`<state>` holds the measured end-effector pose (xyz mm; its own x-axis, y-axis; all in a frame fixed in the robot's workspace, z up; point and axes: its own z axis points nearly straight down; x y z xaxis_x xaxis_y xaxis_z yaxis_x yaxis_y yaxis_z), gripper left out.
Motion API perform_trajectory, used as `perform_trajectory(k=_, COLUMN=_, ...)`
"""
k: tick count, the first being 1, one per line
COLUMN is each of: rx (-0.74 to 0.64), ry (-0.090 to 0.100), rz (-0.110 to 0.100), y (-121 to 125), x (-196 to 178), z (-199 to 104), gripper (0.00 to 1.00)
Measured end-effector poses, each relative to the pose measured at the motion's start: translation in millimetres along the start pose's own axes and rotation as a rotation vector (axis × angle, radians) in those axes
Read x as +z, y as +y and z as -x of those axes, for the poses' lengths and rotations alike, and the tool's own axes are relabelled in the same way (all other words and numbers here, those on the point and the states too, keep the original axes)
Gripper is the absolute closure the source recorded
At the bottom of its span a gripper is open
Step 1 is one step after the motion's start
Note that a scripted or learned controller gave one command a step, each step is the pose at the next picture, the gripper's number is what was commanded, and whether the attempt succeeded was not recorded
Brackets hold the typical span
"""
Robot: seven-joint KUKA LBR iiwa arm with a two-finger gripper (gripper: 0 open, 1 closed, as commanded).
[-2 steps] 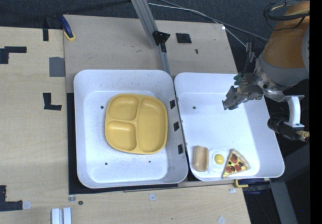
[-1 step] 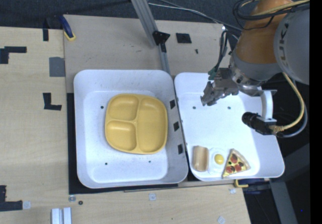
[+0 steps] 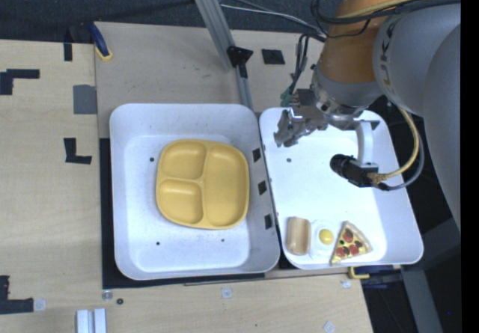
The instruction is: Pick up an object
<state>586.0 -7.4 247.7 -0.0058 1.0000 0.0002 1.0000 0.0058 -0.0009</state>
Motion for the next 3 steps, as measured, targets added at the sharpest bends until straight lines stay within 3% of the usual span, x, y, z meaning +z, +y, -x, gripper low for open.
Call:
perform_trajectory(k=1, rx=-0.001, ry=0.001, rz=0.000, y=14.9, x=0.8, z=-47.2, gripper=1.00)
perform_trajectory(k=2, rx=0.000, ry=0.000, rz=-0.002, y=28.8, x=27.0, z=-100.8, gripper=1.00)
perform_trajectory(k=3, rx=0.003, ry=-0.001, rz=-0.001, y=28.7, x=25.3, z=-97.8, gripper=0.00)
